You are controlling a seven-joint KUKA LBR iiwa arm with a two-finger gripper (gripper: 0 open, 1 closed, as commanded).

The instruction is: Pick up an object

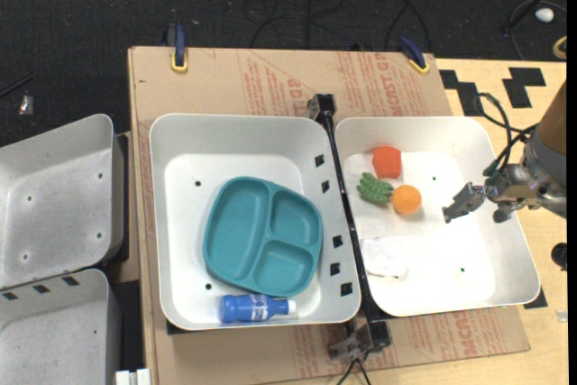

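The surface (234,77) is brown cardboard carrying two white bins side by side. The left bin (171,194) holds a teal divided plate (262,235) and, at its near edge, a blue bottle (255,308) lying on its side. The right bin (469,284) holds a red-orange block (387,161) at the far left, a green toy (373,188) just near of it, an orange ball (407,199) beside the toy, and a white object (383,255) nearer. The arm (550,153) reaches in from the right, its tool (460,205) low over the right bin, right of the ball and apart from it; whether it is spread or pressed together cannot be told.
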